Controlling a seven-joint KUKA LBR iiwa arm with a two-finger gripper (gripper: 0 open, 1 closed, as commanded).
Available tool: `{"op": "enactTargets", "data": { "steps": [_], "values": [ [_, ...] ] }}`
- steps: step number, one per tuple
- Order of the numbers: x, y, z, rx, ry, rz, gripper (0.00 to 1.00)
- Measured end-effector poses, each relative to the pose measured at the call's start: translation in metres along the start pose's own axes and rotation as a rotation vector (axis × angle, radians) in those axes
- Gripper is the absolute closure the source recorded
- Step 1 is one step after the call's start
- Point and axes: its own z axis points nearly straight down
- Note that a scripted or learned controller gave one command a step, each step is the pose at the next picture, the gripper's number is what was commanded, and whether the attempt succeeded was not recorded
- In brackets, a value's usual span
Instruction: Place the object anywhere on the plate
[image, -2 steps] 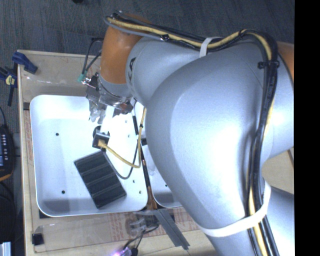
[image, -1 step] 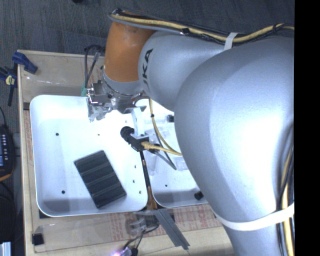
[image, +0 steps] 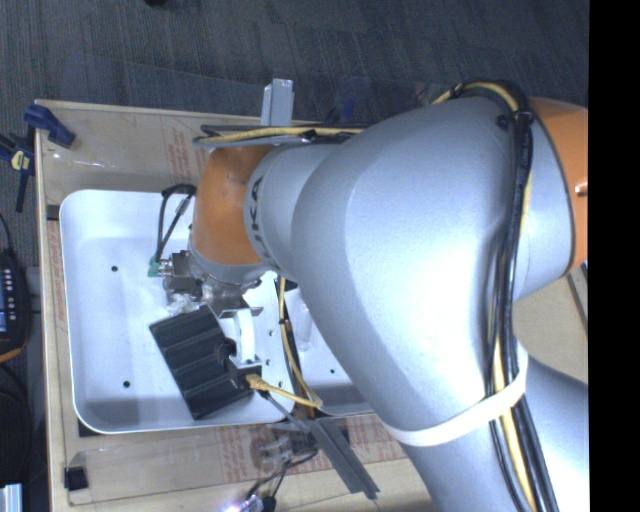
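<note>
1. Surface: shallow white bin (image: 95, 300) with rounded corners. Its bare floor spreads left of the claw (image: 188, 283) and above it in the view.
2. There are small dark dots on that floor, one up-left of the claw and one down-left.
3. The bin sits on a pale wooden bench (image: 120, 140). Bench strips frame the bin above, left of and below the claw.
4. Far above the claw, past the bench edge, is a dark floor (image: 150, 50).
5. The grey arm (image: 430, 270) covers everything right of the claw. Its orange band (image: 225, 215) is just above the claw.
6. The claw is over the bin floor, toward the right of the visible part. Open or closed: cannot tell, the wrist blocks it.
7. Object and plate: cannot tell where they are. The bin floor right of the claw is hidden under the arm.
8. Edges: the bin's left wall is well apart from the claw. The lower wall is nearer, and the upper wall lies beyond the orange band.
9. A blue clamp (image: 48, 125) is on the bench corner, far up-left of the claw.
10. A grey metal post (image: 280, 100) stands above the claw at the far bench edge. A yellow cable (image: 262, 131) runs just below it.
11. Open room: bare white floor left and up-left of the claw, out to the bin's corners.
</note>
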Motion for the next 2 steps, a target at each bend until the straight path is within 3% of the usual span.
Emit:
{"op": "enactTargets", "data": {
  "steps": [1,2],
  "values": [
    [0.072,-0.078,0.0,0.001,0.0,-0.111,1.0],
    [0.004,-0.075,-0.101,-0.001,0.0,0.003,1.0]
  ]
}}
